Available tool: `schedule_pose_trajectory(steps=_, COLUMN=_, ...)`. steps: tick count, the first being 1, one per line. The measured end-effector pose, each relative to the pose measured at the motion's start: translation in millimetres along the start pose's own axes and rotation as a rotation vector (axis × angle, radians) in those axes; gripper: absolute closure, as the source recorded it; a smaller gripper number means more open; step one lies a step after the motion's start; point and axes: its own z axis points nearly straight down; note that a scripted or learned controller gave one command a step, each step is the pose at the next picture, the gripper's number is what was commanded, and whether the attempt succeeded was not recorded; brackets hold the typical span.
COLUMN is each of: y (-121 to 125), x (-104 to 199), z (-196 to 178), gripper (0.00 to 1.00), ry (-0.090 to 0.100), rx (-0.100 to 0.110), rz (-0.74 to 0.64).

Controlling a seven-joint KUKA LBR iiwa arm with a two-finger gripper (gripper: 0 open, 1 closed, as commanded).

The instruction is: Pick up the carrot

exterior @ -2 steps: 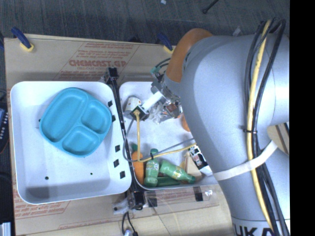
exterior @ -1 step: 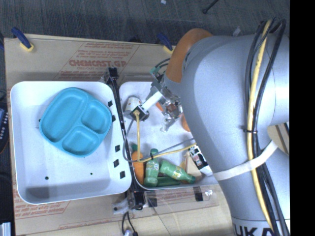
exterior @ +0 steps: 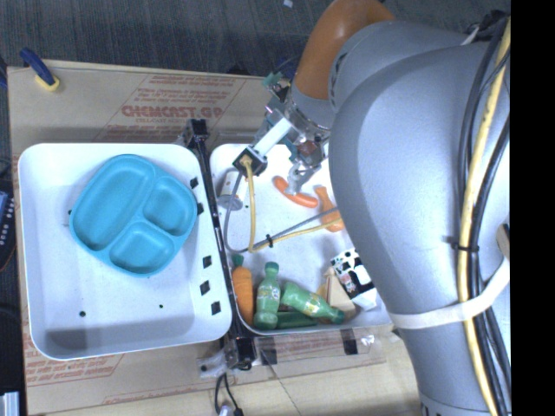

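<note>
Two bins on my feed; the carrot [exterior: 244, 291] lies at the near-left edge of the right bin [exterior: 227, 159], beside green bottles [exterior: 286, 304]. My gripper [exterior: 299, 173] hangs over the far end, near an orange-red sausage-like toy [exterior: 295, 193], well apart from the carrot. Hand state: cannot tell. Approach step, I judge; next, travel toward the near edge and descend.

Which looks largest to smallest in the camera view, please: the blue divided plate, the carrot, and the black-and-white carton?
1. Blue divided plate, clearly the largest.
2. Carrot.
3. Black-and-white carton. It looks close in size to the carrot, and the arm partly hides it, so the order of these two is unsure.
</note>
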Motion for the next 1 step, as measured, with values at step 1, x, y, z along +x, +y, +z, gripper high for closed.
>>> schedule_pose_trajectory(steps=1, y=26.3, x=-18.3, z=-82.1, gripper=0.0, ry=-0.003, rx=0.0, rz=-0.134)
